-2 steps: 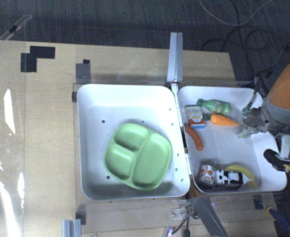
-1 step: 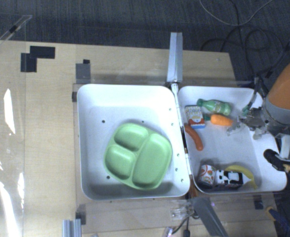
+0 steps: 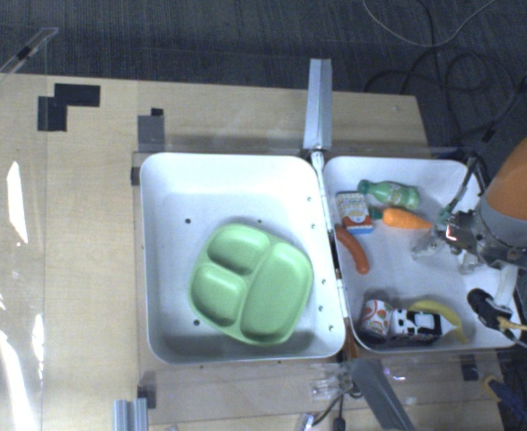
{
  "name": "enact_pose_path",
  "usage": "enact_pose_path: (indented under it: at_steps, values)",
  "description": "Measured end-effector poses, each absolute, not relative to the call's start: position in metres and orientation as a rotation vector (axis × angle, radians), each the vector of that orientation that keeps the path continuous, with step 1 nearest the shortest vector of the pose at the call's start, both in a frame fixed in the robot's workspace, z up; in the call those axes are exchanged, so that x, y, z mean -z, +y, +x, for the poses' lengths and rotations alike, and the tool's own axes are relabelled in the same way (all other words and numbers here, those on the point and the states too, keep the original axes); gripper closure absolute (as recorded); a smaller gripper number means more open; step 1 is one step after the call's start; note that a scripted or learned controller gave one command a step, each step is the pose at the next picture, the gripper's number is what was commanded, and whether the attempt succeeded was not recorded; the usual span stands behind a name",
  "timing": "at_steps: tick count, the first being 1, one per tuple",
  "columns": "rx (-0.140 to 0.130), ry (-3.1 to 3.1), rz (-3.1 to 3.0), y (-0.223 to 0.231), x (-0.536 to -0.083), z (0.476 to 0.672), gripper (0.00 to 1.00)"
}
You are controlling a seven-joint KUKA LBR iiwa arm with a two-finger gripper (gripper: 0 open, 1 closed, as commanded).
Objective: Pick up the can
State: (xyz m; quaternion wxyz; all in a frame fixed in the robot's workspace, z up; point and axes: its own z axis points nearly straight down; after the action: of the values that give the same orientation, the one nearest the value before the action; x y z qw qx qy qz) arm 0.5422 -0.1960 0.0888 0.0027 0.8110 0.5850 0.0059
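- White right bin (image 3: 398, 263) holds my can (image 3: 376, 317), lying on its side at the front wall.
- My gripper (image 3: 456, 241) sits behind and right of the can; jaw state unclear.

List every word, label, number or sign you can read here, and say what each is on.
No text can be read in this view.
Can: printed pattern, too blurred to read.
Small carton: coloured print, too small to read.
Green bottle: no legible label.
Black-and-white item by the banana: markings, not legible.
Black tape marks on the bench: shapes, not letters.
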Motion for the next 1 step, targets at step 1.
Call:
enact_pose_path:
  at_steps: [1]
  values:
    - [-0.018, 1.835, 2.544, -0.1961, -0.0888, 0.5422, 0.00]
